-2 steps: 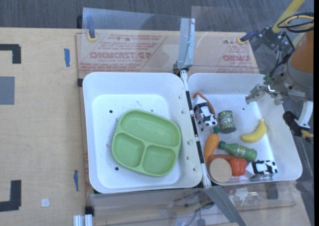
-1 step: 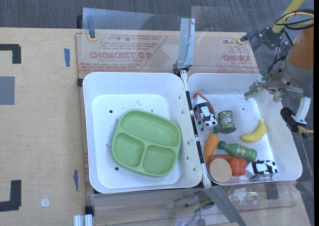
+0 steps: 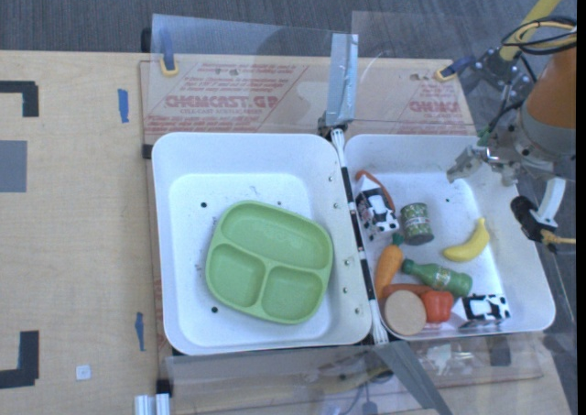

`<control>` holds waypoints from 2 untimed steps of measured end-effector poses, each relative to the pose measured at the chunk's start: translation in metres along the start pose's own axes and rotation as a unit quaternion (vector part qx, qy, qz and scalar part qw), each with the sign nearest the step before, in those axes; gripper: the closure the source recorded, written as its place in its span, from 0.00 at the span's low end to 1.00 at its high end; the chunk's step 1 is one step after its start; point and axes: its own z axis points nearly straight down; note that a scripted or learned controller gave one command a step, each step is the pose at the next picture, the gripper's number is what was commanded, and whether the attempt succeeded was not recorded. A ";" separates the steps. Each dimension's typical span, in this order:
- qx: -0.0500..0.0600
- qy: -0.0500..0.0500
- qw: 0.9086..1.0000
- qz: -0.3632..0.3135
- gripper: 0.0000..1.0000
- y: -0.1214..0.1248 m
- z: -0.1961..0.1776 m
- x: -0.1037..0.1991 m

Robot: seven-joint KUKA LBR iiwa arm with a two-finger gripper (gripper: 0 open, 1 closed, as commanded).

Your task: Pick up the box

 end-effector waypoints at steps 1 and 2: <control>-0.004 -0.003 1.000 0.009 0.00 0.007 0.001 0.005; 0.030 0.007 0.999 0.016 0.00 -0.013 0.033 0.013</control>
